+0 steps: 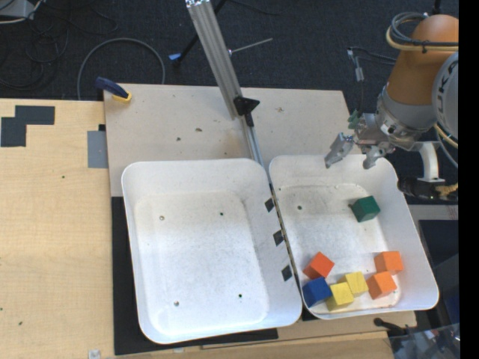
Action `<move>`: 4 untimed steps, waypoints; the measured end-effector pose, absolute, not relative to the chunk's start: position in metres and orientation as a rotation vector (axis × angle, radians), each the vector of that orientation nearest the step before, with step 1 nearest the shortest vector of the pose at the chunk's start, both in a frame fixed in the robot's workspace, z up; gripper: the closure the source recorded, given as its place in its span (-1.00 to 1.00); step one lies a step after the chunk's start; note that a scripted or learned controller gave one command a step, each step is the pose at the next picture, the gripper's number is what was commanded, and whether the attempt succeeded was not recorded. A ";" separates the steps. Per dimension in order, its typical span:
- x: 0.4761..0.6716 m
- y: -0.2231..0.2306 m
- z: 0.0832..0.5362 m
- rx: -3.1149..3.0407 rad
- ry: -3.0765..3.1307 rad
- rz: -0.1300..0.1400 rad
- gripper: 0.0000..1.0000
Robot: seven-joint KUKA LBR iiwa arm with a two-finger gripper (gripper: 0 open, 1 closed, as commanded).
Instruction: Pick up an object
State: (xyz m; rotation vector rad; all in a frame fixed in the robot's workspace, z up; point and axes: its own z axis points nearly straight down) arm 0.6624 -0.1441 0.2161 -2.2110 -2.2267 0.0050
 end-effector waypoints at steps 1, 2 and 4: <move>0.619 -0.200 0.131 -2.221 -2.209 0.013 -1.00; 0.623 -0.197 0.136 -2.222 -2.218 0.002 -1.00; 0.623 -0.198 0.136 -2.225 -2.217 0.001 -1.00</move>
